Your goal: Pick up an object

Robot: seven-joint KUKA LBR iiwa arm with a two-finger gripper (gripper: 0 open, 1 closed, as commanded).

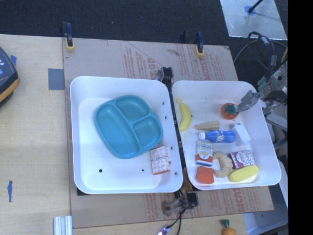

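Note:
The right bin (220, 89) holds several items: a yellow banana (184, 114), a red tomato (228, 110), a tan corn-like piece (207, 126), a blue and white bottle (217, 136), a white block (241, 133), a printed pouch (203, 153), an orange-red block (205, 175), a beige ring-shaped pastry (223, 164), a maroon packet (242, 158) and a yellow piece (243, 174). My gripper (245, 103) reaches in from the right edge, slanted down-left. Its tip is just right of the tomato, close to it or touching it.
The left bin (78, 131) holds a blue divided plate (128, 125) and a small red and white packet (160, 159). The bins' shared walls (172, 131) run down the middle. Cables and arm hardware (274, 87) crowd the right side.

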